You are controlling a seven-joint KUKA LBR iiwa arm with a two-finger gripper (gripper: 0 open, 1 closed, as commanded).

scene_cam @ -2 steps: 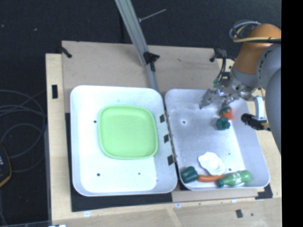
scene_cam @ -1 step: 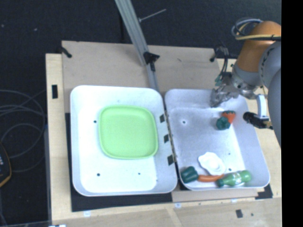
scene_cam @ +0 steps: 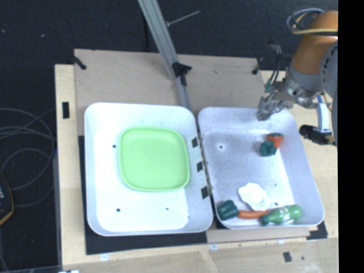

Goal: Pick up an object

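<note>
The right bin (scene_cam: 227, 127) holds several small objects. A dark teal piece (scene_cam: 267, 148) lies beside a small orange-red piece (scene_cam: 276, 139) near the bin's upper right. Along the front edge sit a white rounded object (scene_cam: 253, 195), a dark green block (scene_cam: 226, 210), a thin orange stick (scene_cam: 250, 214) and a green bottle-like toy (scene_cam: 281, 214). My gripper (scene_cam: 265, 111) hangs over the bin's back right corner, above and behind the teal piece, with nothing visible between its fingers. The left bin (scene_cam: 102, 124) holds a light green square plate (scene_cam: 153, 158).
A grey metal pole (scene_cam: 162, 38) slants from the top down to the seam between the bins. The arm with its orange band (scene_cam: 313, 50) occupies the upper right. Cables (scene_cam: 23, 147) lie on the dark floor at left. Clips (scene_cam: 200, 166) line the seam.
</note>
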